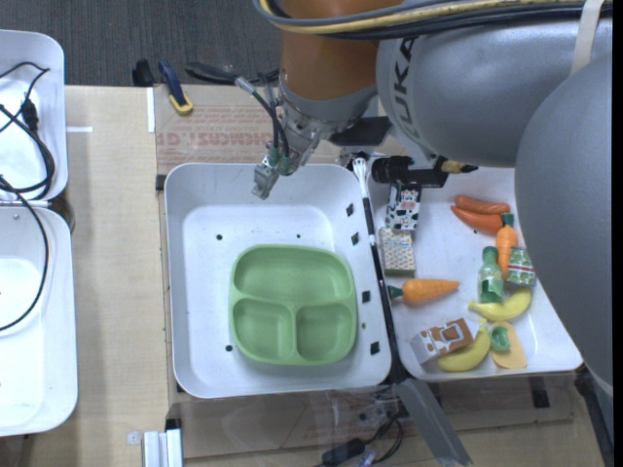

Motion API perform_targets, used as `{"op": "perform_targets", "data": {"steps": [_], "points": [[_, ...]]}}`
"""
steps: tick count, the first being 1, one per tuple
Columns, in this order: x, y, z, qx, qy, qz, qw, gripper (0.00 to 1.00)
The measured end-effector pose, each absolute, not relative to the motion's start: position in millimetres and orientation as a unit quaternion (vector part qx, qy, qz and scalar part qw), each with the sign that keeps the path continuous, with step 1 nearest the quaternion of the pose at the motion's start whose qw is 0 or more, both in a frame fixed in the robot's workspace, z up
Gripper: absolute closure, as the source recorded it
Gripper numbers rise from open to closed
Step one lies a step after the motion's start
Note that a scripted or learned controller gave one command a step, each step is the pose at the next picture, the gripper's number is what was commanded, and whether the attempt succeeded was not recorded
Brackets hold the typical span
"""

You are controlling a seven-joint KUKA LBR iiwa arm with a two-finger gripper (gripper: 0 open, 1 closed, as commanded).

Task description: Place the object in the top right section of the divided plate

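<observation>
A green divided plate (292, 276) lies in the middle of the left white bin (191, 290), with one wide section at the far side and two smaller sections at the near side. All three sections are bare. My gripper (265, 179) hangs over the far wall of that bin, up and to the left of the plate. Nothing is visibly held at its tip. The right bin (556, 331) holds the loose items: a cow-patterned carton (403, 208), a beige block (396, 250), carrots (425, 289) and bananas (502, 307).
The grey arm covers the upper right of the view and part of the right bin. More toy food sits there: red-orange pieces (479, 212), a green bottle (490, 278), a brown carton (447, 337). A blue-and-yellow tool (175, 91) lies on the bench behind.
</observation>
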State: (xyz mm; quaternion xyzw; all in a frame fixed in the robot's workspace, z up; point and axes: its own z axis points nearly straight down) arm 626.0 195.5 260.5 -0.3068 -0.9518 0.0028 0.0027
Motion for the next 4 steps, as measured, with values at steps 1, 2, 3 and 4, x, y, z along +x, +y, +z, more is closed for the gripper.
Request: {"op": "perform_targets", "data": {"steps": [1,2,3,4], "points": [[630.4,185.5,271.9,-0.392,-0.92,0.002,0.001,1.0],[630.3,185.4,271.8,-0.393,-0.92,0.0022,0.001,0.0],[580.4,216.3,108.6,-0.535,-0.845,-0.0026,-0.002,0.0],[584.3,215.7,118.2,-0.537,-0.844,-0.0056,-0.004,1.0]]}}
